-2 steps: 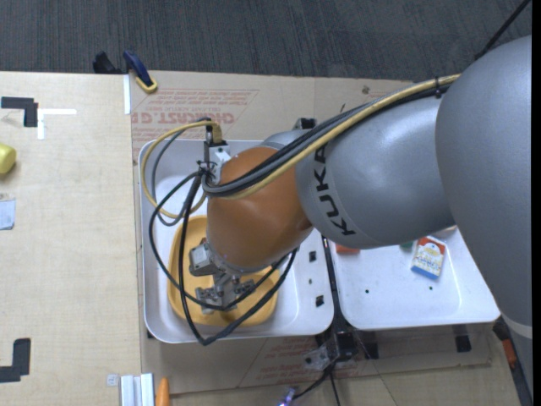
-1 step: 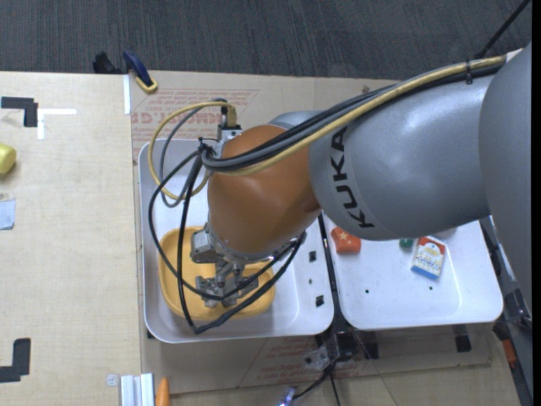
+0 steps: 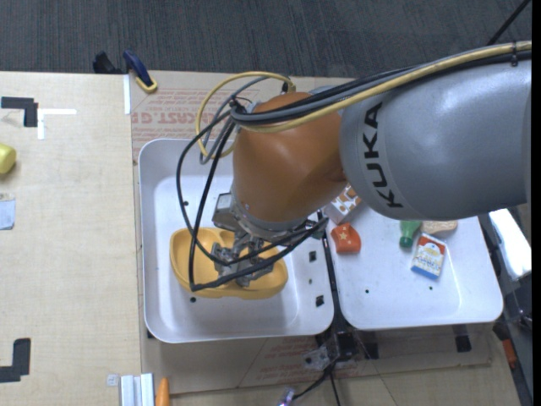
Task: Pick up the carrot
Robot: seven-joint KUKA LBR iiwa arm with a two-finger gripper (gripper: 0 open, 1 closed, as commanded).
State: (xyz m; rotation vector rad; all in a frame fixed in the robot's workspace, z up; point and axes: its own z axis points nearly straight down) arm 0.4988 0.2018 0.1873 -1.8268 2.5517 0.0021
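My gripper [image 3: 237, 259] hangs low in the left bin [image 3: 161, 227], right over a yellow, curved, dish-like object [image 3: 188, 260] that lies near the bin's front. Black cables loop around the gripper and cover much of it. The orange wrist band [image 3: 283, 163] and the grey arm [image 3: 439, 142] hide the rear and right parts of the left bin, as well as the rear of the right bin. I cannot make out a carrot among the things in view.
In the right bin [image 3: 397, 303] lie a red, tomato-like item [image 3: 346, 240], a green item [image 3: 410, 232] and a small blue and white carton [image 3: 428, 257]. A yellow object [image 3: 5, 159] sits at the bench's far left edge.
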